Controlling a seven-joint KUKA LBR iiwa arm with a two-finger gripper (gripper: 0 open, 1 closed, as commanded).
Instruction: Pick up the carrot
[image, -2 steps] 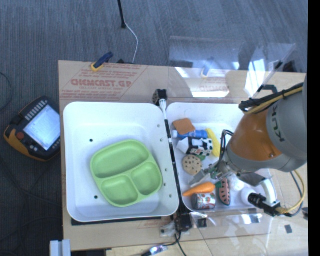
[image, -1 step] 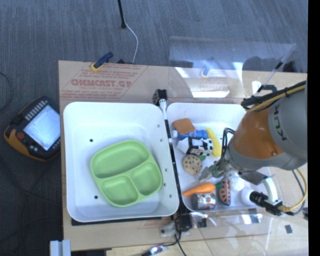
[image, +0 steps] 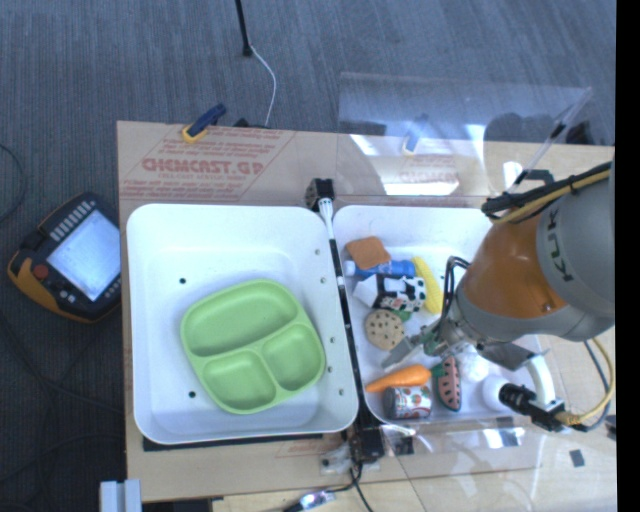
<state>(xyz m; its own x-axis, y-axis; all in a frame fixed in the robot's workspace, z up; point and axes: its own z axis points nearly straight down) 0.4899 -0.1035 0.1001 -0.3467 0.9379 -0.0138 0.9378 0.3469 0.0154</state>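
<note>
Carrot: orange toy, right bin, front edge, between cookie and can; likely light, rigid, smooth plastic, tapered. Best hold: across its thick middle. Gripper: just above the carrot, fingers parted, holding nothing.

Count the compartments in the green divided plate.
3. The green divided plate lies in the left bin: one long compartment across its upper left, one small at the lower left, one small at the right. None looks hidden.
</note>
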